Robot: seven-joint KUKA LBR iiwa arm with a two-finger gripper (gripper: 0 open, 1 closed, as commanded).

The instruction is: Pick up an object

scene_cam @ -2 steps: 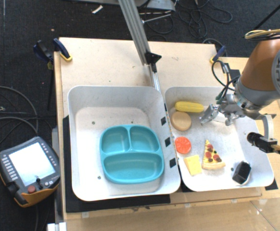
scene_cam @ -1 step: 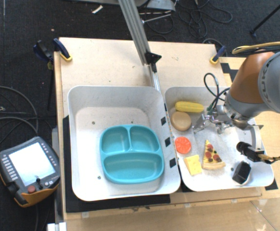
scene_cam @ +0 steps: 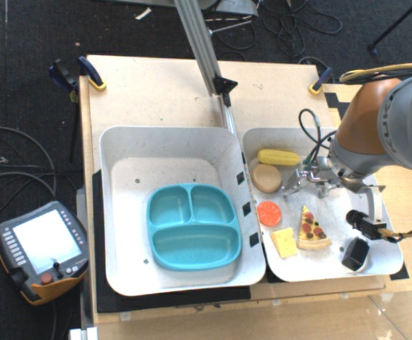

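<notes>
My gripper [scene_cam: 304,180] hangs low over the right bin [scene_cam: 383,266], just right of a round brown bun [scene_cam: 267,178] and above the tip of a pizza slice [scene_cam: 310,229]. A yellow corn cob [scene_cam: 279,157] lies at the back of that bin. A red tomato slice [scene_cam: 268,212] and a yellow cheese wedge [scene_cam: 284,242] lie toward its front left. I see nothing held in the gripper.
The left bin [scene_cam: 121,154] holds a blue divided tray [scene_cam: 192,227]. A slanted metal pole [scene_cam: 200,37] comes down to the wall between the two bins. The grey arm with its orange band [scene_cam: 365,112] reaches in from the right.
</notes>
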